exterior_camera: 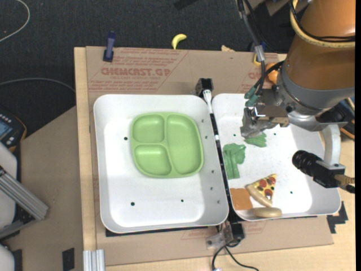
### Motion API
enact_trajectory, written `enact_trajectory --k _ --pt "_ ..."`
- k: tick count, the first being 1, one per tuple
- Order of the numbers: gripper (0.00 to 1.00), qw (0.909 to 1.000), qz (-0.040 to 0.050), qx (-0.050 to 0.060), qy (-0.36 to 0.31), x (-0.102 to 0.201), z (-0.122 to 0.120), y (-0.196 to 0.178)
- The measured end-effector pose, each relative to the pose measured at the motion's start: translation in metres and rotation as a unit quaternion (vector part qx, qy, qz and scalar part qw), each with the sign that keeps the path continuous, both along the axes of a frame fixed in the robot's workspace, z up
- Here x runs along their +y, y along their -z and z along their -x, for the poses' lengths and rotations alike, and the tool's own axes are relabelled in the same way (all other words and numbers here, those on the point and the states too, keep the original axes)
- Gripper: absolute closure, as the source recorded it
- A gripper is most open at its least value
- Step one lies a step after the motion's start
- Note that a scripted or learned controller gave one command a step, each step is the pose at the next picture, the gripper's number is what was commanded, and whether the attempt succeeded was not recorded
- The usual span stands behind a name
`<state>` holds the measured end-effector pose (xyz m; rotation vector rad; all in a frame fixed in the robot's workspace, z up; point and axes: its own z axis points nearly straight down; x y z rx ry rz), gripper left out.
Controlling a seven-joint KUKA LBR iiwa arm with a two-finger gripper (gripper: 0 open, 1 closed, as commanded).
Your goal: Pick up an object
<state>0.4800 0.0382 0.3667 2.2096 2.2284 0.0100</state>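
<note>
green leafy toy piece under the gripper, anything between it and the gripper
Nothing visible does. The gripper sits right over the small green leafy toy piece in the right white bin; the larger green leafy piece and the pizza slice toy lie off to the side.

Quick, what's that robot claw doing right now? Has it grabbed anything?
Gripper: low over the right bin, at a green object; a grasp cannot be told.

The arm (324,44) is cropped at the right edge and overlaps the right bin (293,202).
</note>
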Motion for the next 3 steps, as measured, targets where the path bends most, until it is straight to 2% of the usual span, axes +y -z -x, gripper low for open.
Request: enact_trajectory --k 1,2,3 --pt "1.0 1.0 0.0017 0.008 0.006 -0.021 -0.038 0.083" --pt "1.0 1.0 -0.0007 -0.007 0.003 -0.009 0.0 -0.13" --pt "1.0 1.0 0.0014 0.008 0.004 0.007 0.001 -0.051"
